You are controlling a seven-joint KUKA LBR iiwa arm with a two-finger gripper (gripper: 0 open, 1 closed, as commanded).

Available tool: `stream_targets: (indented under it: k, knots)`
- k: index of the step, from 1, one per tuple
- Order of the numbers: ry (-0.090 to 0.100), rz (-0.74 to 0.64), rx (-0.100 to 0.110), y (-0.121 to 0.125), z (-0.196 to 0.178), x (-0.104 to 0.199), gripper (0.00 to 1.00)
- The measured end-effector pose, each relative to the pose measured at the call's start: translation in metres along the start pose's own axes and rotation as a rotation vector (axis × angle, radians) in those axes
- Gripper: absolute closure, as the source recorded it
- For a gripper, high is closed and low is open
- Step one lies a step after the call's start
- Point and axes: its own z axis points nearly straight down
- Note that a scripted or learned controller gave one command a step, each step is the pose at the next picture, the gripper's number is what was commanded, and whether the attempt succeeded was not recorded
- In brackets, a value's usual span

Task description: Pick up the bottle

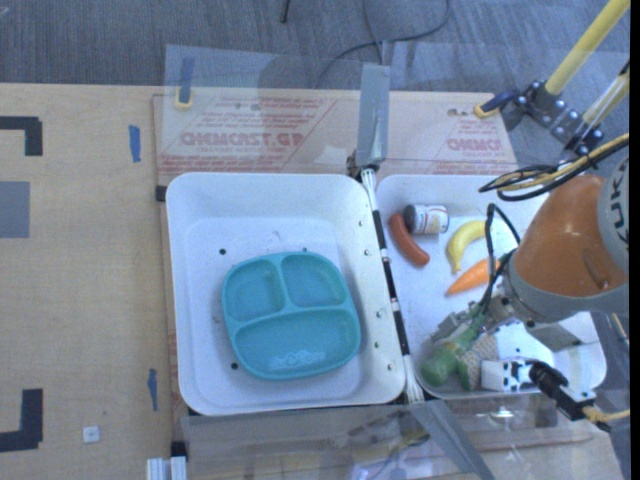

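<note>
This is a robotics lab set up for grasping trials, not a home or kitchen. A pale wooden table [80, 298] marked with black tape corners [25, 133] and blue tape strips [134, 143] carries two white bins [190, 208] fixed side by side. Loose black cables [405, 8] trail over grey carpet [120, 13] at the far side, and an orange-banded industrial arm [570, 248] reaches in from the right.
</note>
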Motion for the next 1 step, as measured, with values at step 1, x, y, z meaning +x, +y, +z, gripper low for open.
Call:
stream_targets:
  k: [1]
  knots:
    - [-0.001,0.002,-0.005,0.0015,-0.011,-0.0008,1.0]
